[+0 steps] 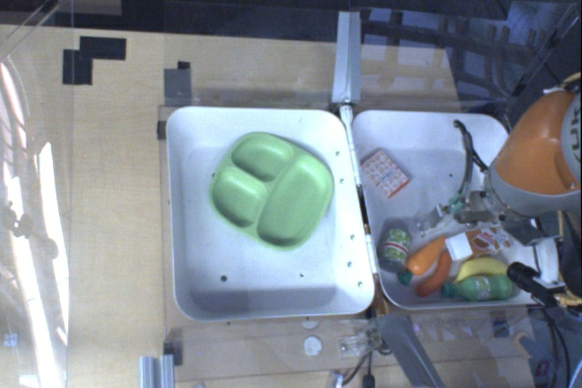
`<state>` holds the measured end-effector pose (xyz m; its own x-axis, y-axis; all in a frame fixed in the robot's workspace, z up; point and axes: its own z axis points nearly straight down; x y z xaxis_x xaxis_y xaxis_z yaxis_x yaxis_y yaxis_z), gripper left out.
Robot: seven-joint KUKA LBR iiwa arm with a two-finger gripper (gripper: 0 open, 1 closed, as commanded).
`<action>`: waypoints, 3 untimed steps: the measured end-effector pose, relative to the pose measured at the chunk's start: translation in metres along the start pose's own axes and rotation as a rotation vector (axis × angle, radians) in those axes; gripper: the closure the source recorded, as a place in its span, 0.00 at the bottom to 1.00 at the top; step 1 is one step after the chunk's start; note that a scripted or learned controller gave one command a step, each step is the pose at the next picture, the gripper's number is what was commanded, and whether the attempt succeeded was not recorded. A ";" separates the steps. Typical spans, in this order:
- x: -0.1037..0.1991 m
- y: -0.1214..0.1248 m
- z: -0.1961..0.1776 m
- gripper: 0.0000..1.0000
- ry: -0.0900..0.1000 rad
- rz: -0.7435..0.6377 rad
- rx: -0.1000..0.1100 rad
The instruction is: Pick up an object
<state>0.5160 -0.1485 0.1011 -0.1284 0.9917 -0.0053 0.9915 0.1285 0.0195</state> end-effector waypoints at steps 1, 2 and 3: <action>0.064 -0.016 0.011 0.00 0.002 0.121 0.004; 0.065 -0.013 -0.001 1.00 0.003 0.118 -0.004; 0.082 0.025 -0.085 1.00 0.002 0.170 0.012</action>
